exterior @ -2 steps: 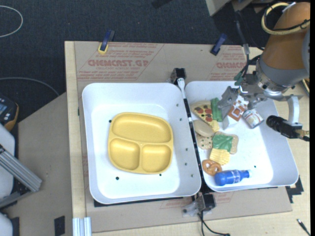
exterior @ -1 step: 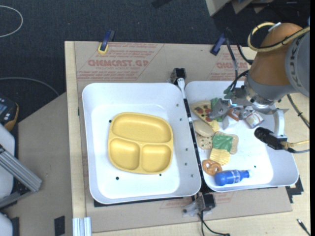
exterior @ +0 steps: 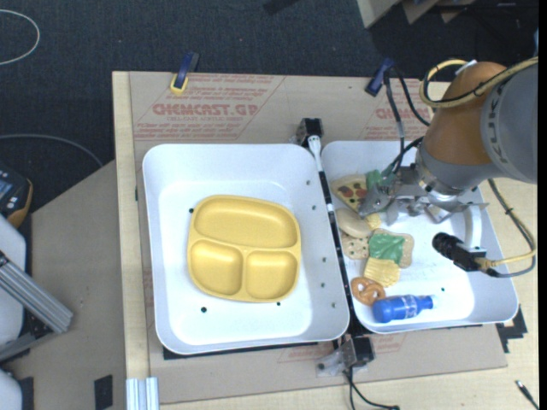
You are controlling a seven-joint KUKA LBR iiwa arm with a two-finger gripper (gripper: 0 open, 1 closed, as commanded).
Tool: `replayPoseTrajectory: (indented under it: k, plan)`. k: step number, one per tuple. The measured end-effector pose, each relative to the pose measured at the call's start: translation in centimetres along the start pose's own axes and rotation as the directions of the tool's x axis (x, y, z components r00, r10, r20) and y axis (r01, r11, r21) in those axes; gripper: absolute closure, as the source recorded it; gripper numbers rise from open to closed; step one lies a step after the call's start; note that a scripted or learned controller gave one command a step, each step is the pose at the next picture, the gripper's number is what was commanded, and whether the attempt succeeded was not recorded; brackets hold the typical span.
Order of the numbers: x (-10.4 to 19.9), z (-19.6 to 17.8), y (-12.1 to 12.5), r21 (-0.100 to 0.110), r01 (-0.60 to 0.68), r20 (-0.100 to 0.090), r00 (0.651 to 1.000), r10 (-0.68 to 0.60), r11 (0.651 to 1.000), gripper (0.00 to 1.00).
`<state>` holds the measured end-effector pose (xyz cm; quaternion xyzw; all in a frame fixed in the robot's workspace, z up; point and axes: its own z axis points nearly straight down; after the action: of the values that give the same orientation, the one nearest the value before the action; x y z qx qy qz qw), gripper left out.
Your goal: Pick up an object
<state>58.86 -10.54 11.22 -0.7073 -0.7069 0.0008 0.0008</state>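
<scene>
The right white bin (exterior: pixel 491 301) holds several toy foods. A pizza slice (exterior: pixel 349 190) and a small green piece (exterior: pixel 373 178) lie at its far left. Below them are a tan cookie (exterior: pixel 351 223), a holed cracker (exterior: pixel 355 247), a green leafy piece (exterior: pixel 387 246), a yellow wedge (exterior: pixel 382 271), a pretzel (exterior: pixel 367 291) and a blue bottle (exterior: pixel 402 307). My gripper (exterior: pixel 390 202) hangs low over the bin's upper left part, just right of the pizza slice and above the leafy piece. I see nothing held in it.
The left white bin (exterior: pixel 162 229) holds a yellow divided plate (exterior: pixel 244 248). The grey arm with its orange band (exterior: pixel 457 109) covers the right bin's far right part. Clamps (exterior: pixel 181 73) sit at the board's back edge.
</scene>
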Motion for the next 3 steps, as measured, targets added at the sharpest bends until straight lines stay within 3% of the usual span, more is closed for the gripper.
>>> replayPoseTrajectory:
  k: [1, 2, 3]
  plan:
    - [-0.2, 0.7, 0.5, -0.021, -0.001, 0.005, 1.000, 0.001, 1.000, 0.00]
    - [-0.5, -0.5, 0.7, -0.028, -0.002, 0.012, 1.000, 0.002, 1.000, 1.00]
    - [0.0, -5.6, 1.8, -0.009, 0.002, 0.001, 1.000, -0.002, 1.000, 1.00]
